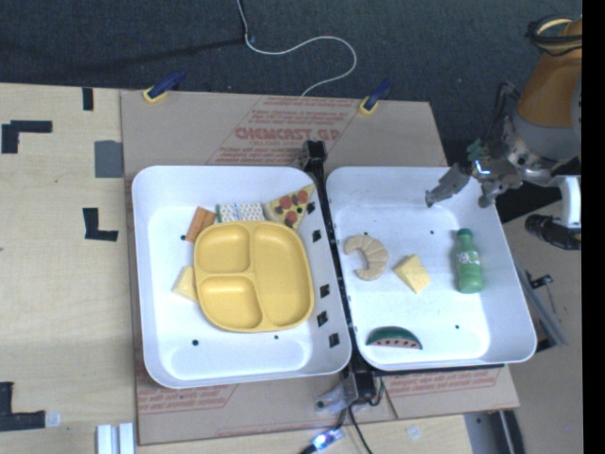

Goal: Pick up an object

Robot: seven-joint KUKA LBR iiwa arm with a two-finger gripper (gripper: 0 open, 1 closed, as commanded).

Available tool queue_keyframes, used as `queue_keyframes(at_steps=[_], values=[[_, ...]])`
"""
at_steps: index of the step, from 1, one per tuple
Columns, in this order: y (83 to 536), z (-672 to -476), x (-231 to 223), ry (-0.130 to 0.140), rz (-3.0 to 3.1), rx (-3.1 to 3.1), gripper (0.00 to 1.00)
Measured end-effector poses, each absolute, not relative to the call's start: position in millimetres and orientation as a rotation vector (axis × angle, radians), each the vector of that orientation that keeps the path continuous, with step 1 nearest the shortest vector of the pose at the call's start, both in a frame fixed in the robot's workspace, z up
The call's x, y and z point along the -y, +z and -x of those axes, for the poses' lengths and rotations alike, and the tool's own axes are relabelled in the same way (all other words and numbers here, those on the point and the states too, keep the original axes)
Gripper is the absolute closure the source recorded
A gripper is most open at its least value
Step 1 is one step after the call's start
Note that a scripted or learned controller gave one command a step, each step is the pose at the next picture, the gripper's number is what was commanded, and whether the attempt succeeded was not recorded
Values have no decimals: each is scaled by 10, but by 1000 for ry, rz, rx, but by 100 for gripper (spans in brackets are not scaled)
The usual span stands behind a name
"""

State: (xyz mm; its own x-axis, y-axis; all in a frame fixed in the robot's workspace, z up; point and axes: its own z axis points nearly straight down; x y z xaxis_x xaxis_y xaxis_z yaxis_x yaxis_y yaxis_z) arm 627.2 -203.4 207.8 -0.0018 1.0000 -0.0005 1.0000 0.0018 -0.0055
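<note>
- Green bottle (467,261) lies nearest the gripper (463,185), which hangs above the right bin (510,348).
- Jaws look spread, holding nothing.
- Descend centred, straddling its narrow width.

Robot lab: 2 white bins (156,348) on cardboard-covered bench (274,130), toy food, loose cable (312,50).

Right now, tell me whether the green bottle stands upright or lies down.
Lying down: the green bottle rests lengthwise on the right bin's floor, cap toward the far wall.
</note>
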Motion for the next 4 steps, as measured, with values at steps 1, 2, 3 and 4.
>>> queue_keyframes(at_steps=[1,2,3,4], values=[[1478,-6345,1982,7,2215,2222,0],[1022,-6349,2022,8,2217,2221,0],[836,-6353,2003,3,2217,2225,0],[955,-6363,1998,0,2218,2228,100]])
